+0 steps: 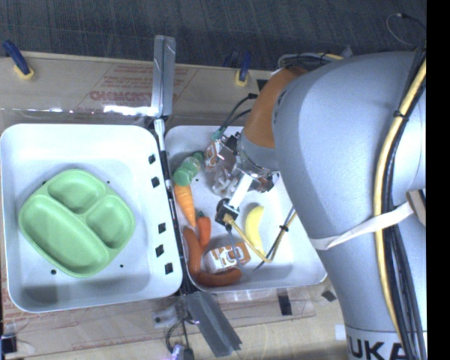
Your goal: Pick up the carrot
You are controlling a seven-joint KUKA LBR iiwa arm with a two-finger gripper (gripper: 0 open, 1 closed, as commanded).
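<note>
The carrot (184,201) lies along the right bin's (294,265) left wall, jaws hovering just beside it (apart or together, I cannot tell). Best to descend straddling its slim middle, clear of the wall.

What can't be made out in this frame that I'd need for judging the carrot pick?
- Right bin, camera view: its right side is hidden beneath the grey arm.
- Carrot: its lower end blurs into other orange pieces; where it stops is unclear.
- Green thing above it: leaves or a separate item, too small to tell.
- Brown-and-white item at the front: too blurred to identify.
</note>
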